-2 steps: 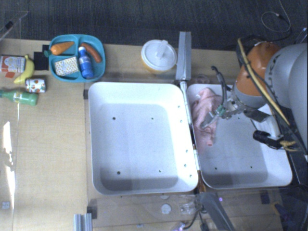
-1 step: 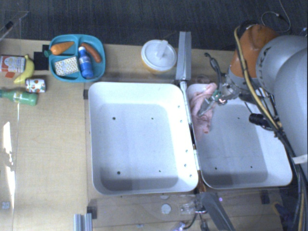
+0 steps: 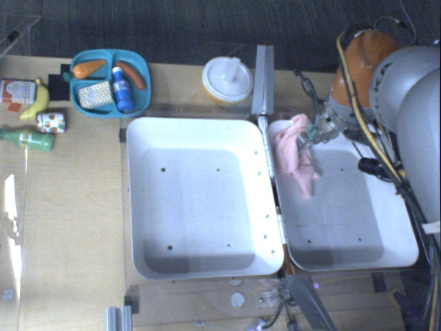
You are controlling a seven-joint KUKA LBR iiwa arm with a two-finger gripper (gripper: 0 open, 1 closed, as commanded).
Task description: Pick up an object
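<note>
A pink cloth [image 3: 292,154] hangs in a long crumpled fold over the far left part of the right bin [image 3: 358,247], close to the divider between the bins. My gripper [image 3: 311,134] reaches in from the right at the cloth's upper edge. Its fingers are shut on a bunch of the pink fabric, and the rest of the cloth droops down toward the bin floor. The grey arm with its orange band [image 3: 365,57] stands over the bin's far right corner.
The left bin [image 3: 200,198] sits beside the right one. Beyond the bins stand a white lidded cup [image 3: 227,79] and a blue tray of toy food [image 3: 110,83]. A banana, a can and a green bottle [image 3: 27,139] lie at the far left.
</note>
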